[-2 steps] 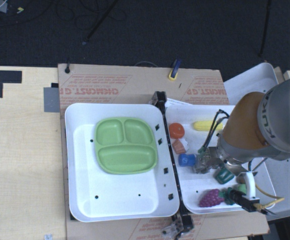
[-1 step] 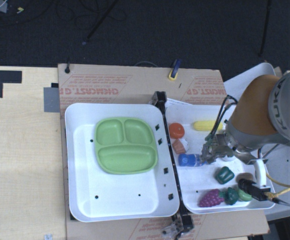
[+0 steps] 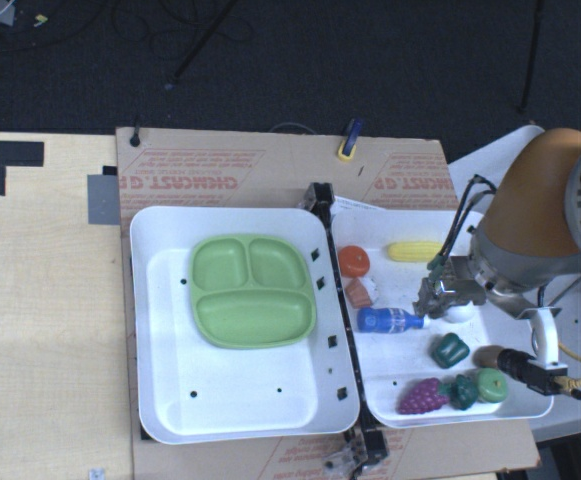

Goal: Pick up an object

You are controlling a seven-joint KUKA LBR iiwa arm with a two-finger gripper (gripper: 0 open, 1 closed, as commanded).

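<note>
**Pincer lowered beside the blue bottle in the right bin**

The pincer is seen low in the right bin, at the end of the grey arm that reaches in from the right. Whether it is spread or pressed together cannot be told, as its tip is dark and small against the white floor; nothing is seen pinched in it.

Just beside it, to the left, a blue bottle is lying on its side, its white cap end nearest the tip. This is judged to be the thing aimed at, and the step in hand is judged to be the approach or the closing, not the lift. Contact between the two cannot be confirmed.

Further out, a small red-brown block and an orange ball-like toy lie left of the bottle, and a yellow corn cob lies above. A green pepper, purple grapes and a green round toy are set nearer the front edge. In the left bin a green divided plate is resting.

For the next move, the bottle would need to be centred across its narrow body before a straight lift; being round and lying down, it is judged likely to roll away.
</note>
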